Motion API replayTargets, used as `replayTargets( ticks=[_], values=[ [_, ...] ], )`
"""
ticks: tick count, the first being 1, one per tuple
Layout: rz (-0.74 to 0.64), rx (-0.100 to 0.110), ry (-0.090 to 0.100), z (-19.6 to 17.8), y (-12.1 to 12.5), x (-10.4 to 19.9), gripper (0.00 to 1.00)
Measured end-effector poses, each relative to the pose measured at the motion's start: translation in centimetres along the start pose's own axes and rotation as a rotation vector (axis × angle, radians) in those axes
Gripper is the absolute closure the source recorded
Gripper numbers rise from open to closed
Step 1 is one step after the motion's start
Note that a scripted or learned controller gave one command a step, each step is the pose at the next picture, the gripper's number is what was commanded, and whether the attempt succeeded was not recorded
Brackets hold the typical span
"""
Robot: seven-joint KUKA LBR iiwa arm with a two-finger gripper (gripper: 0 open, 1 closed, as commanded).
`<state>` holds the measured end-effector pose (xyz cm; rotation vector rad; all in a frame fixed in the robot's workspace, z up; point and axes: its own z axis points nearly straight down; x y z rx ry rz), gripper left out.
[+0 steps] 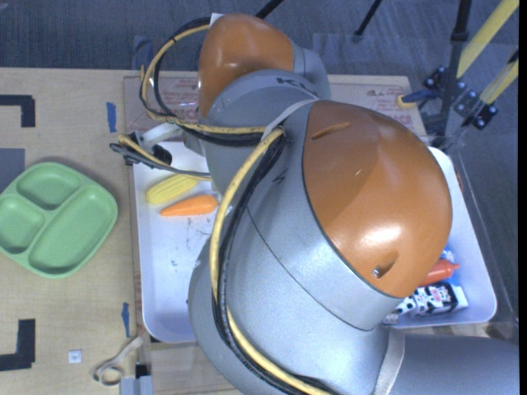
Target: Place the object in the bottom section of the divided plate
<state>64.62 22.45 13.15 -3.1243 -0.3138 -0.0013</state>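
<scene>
A green divided plate (pixel 56 218) lies on the wooden bench at the left, with two small sections at its upper left and one large section at its lower right. In the left white bin (pixel 156 295) lie a yellow corn cob (pixel 171 189) and an orange carrot (pixel 188 206), side by side near the bin's upper part. The arm (pixel 329 220), grey with orange domes, stretches over both bins and covers most of them. Its wrist end reaches toward the left bin's upper edge, where a cable-wrapped part (pixel 144 148) pokes out.
The right white bin (pixel 478 286) holds a black-and-white patterned item (pixel 432 299) and an orange piece (pixel 445 266) at its lower right, partly under the arm. Blue tape marks sit on the bench by the left bin. Black tripod legs stand beyond the bench.
</scene>
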Motion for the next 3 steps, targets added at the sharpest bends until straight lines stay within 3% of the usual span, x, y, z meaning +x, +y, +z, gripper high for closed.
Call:
replayTargets(
  ticks=[2,3],
  values=[
    [0.004,0.003,0.003,-2.1,0.1,0.1,1.00],
    [-0.010,-0.001,0.000,-5.4,0.3,0.7,1.00]
  ],
)
